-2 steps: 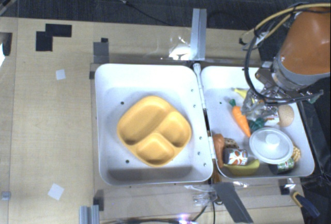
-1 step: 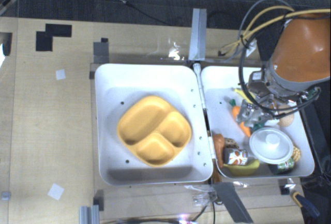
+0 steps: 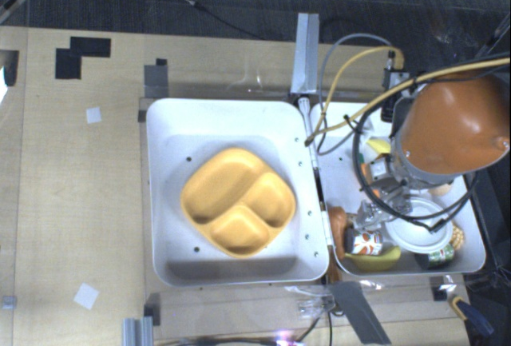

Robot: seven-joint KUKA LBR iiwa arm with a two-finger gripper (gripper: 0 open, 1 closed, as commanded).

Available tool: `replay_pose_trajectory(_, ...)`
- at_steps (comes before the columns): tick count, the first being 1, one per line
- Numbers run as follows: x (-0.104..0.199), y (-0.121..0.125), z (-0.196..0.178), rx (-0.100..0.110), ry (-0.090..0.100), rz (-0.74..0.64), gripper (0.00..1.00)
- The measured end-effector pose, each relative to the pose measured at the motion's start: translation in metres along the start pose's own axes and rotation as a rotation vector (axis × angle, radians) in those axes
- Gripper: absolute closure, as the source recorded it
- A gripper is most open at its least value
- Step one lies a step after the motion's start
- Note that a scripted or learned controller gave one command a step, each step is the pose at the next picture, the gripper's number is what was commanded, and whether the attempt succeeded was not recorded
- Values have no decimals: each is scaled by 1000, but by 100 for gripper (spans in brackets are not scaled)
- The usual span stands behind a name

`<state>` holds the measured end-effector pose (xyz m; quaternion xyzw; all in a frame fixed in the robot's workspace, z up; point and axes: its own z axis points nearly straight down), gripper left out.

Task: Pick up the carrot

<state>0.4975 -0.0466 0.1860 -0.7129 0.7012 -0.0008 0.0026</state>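
The carrot point(image 3: 338, 222), as far as it could be made out, was the short orange-brown piece lying against the left wall of the right bin point(image 3: 477, 256). It was dull, stubby and partly hidden, crowded by a small printed carton point(image 3: 366, 243) and a banana point(image 3: 377, 259) just beside it. The gripper point(image 3: 375, 208) hung over that clutter, close to the carrot, probably lining up a grasp. Cables masked it, so whether it was spread or closed could not be told. A yellow divided plate point(image 3: 237, 200) sat in the left bin point(image 3: 168, 176).
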Motion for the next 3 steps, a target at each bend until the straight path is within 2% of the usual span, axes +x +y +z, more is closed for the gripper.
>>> replay_pose_trajectory(1, 70, -64, 96, 11, 2, 187, 100)
replay_pose_trajectory(2, 69, -64, 97, 11, 0, 187, 0)
replay_pose_trajectory(3, 68, -67, 83, 20, -1, 187, 100)
